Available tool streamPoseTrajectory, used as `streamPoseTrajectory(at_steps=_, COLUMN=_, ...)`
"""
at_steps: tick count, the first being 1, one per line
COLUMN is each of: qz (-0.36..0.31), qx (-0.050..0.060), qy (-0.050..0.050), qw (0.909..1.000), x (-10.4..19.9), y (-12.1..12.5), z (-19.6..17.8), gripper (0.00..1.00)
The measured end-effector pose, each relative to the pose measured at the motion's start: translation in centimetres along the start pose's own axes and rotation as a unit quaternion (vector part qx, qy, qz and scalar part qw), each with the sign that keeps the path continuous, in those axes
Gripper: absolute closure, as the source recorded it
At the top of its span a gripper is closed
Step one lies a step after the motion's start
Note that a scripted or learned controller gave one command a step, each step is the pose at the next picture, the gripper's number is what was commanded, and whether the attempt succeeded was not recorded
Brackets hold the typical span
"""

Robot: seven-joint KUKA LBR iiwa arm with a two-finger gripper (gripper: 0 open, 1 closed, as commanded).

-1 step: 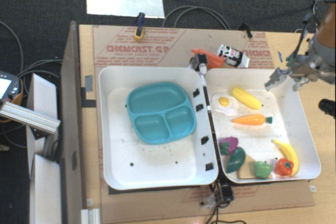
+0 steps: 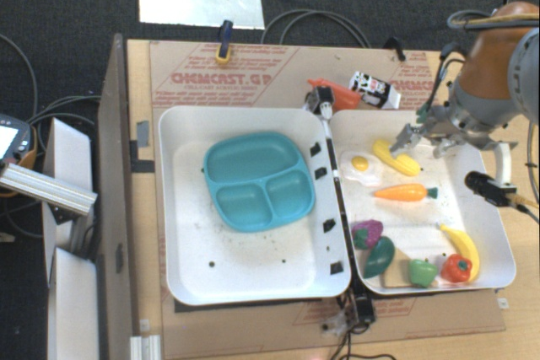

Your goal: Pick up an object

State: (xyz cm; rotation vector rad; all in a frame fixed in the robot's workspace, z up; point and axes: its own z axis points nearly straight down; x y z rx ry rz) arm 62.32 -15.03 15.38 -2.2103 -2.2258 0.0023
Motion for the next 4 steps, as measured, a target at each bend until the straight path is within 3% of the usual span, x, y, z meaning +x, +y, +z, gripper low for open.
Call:
streamPoseTrajectory(at_steps=1, qz=0.0, qx=-0.001, qy=-0.001, qw=1.0, x=0.5, y=1.6, z=5.5, gripper=0.0)
streamPoseTrajectory(at_steps=2, qz=0.003, qx=-0.003, qy=-0.002, qw=1.0, x=-0.3, y=0.6, z=6.9, gripper=0.0)
streamPoseTrajectory(at_steps=3, qz=0.002, qx=-0.004, qy=-0.002, qw=1.0, x=-0.3, y=0.8, z=5.7, gripper=1.0)
streamPoseTrajectory(at_steps=4, qz=-0.003, qx=-0.007, qy=0.0, qw=1.0, x=8.4, y=-0.5, z=-3.7, gripper=1.0)
